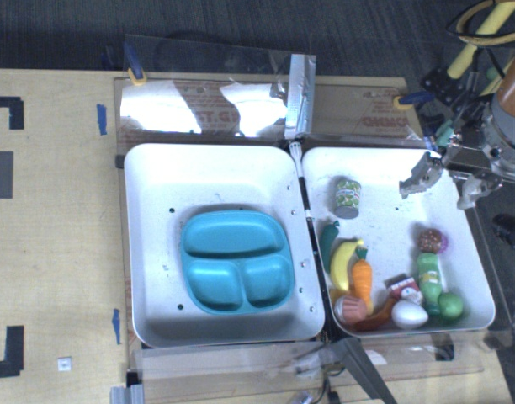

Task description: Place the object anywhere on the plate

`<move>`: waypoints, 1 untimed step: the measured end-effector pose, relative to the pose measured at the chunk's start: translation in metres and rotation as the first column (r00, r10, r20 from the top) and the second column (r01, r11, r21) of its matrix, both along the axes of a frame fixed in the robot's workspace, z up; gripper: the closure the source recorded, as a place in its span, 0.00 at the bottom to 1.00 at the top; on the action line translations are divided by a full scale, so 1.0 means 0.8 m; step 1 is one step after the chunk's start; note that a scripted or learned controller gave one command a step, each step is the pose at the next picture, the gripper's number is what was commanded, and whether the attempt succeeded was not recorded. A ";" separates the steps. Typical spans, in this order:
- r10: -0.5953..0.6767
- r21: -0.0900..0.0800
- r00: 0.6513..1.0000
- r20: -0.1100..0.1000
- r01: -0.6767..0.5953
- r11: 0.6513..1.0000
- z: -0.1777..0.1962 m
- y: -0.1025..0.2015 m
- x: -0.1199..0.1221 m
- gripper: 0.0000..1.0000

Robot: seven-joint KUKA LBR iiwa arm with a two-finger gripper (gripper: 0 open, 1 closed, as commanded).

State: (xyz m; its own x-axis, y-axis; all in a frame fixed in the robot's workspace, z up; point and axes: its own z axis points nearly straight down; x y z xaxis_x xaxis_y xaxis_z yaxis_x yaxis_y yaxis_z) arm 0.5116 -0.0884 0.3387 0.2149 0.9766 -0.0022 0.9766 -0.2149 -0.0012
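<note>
Seemingly bare claw point(440, 183) — can point(347, 198) well left

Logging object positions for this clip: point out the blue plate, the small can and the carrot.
blue plate point(232, 232): camera view, floor of its large compartment
small can point(347, 198): camera view, green label
carrot point(361, 279): camera view, orange body

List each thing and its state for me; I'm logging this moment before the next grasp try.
gripper: over the right bin's upper right, fingers open, holding nothing.
blue plate: flat in the left bin, nothing on it.
green can: alone, apart from the pile.
banana: lying beside the carrot.
white egg: at the right bin's lower edge.
</note>
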 end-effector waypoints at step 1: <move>0.000 0.000 1.000 0.000 0.000 1.000 0.000 0.000 0.000 0.00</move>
